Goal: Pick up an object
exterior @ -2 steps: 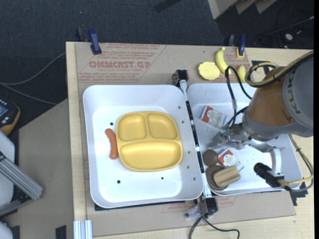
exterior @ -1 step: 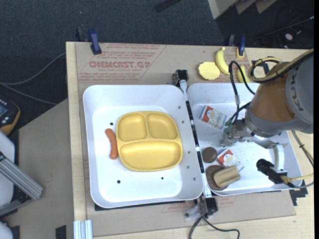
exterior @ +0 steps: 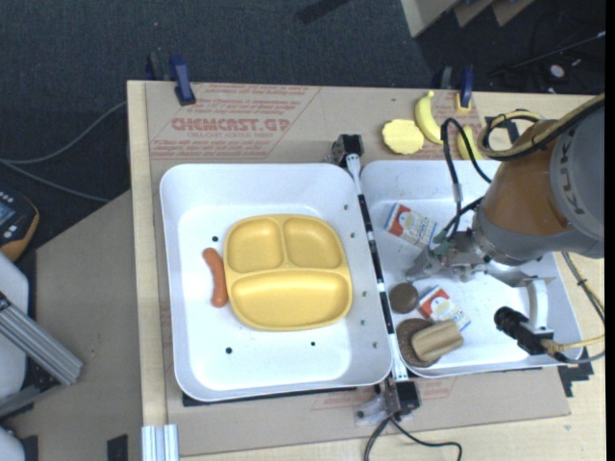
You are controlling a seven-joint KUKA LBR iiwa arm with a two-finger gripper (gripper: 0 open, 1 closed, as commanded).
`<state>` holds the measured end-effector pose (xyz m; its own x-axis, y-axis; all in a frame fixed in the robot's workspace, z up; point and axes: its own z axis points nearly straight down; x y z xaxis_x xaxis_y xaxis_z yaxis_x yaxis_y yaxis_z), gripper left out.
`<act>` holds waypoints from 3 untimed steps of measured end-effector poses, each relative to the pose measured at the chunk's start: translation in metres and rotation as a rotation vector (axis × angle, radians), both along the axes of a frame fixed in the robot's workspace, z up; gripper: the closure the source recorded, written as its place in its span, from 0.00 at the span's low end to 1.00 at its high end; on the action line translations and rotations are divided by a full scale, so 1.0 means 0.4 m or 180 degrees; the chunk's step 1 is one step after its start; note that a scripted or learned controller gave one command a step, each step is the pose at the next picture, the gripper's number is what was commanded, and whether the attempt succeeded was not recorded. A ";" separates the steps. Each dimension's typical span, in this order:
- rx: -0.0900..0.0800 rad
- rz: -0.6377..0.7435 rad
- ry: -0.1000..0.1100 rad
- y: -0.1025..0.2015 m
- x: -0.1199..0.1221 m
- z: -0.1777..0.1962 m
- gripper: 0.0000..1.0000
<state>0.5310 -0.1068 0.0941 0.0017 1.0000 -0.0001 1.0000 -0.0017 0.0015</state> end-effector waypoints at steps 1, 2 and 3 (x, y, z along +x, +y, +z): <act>-0.0002 0.0017 -0.0010 0.028 0.147 -0.024 0.00; -0.0007 0.0014 -0.0015 0.008 0.274 -0.023 0.00; -0.0005 0.0012 -0.0008 0.009 0.270 0.003 1.00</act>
